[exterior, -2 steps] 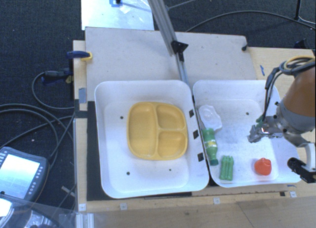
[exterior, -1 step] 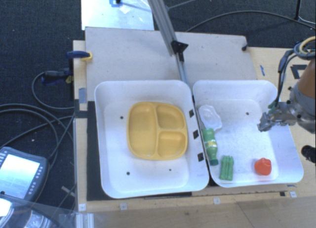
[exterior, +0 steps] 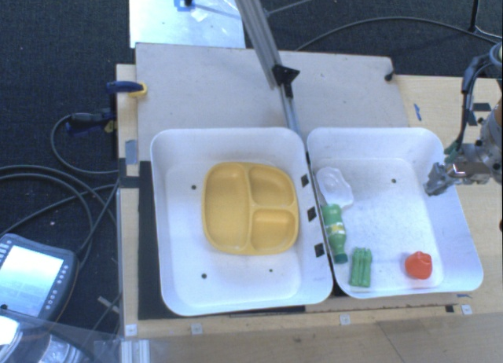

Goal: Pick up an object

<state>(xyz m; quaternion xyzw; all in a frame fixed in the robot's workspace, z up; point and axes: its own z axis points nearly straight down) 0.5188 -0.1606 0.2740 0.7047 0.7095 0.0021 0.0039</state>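
Now the gripper (exterior: 440, 179) hangs over the right edge of the right bin (exterior: 393, 145), nothing visible between its fingers; whether they are spread or pressed together I cannot tell. Inside that bin, an orange object (exterior: 419, 265) lies near its lower right corner, a green bottle (exterior: 335, 232) against its left wall.

A blue-handled clamp (exterior: 126, 86) grips the table (exterior: 204, 86) edge; a teach pendant (exterior: 31, 275) lies well below-left of the clamp, beside cables (exterior: 71, 173).
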